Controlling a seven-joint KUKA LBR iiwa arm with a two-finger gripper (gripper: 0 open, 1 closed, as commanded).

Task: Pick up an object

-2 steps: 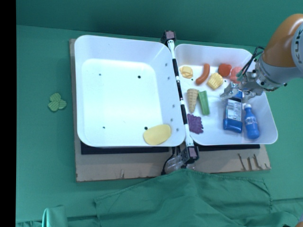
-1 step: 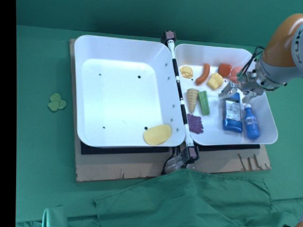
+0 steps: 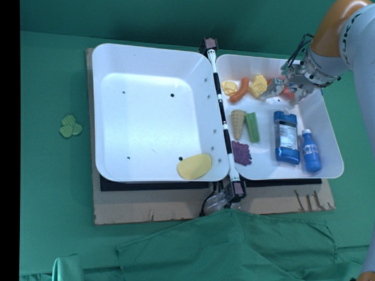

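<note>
Right bin (image 3: 328, 127), end effector (image 3: 280, 92) low inside

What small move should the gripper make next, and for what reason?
Probably lower slightly onto the small red-orange object under the gripper, then close. The gripper sits low at the right bin's far end, with the yellow toy close beside it.

Two white bins (image 3: 117, 57), two blue bottles (image 3: 286, 137), one yellow slab (image 3: 194, 166)
</note>
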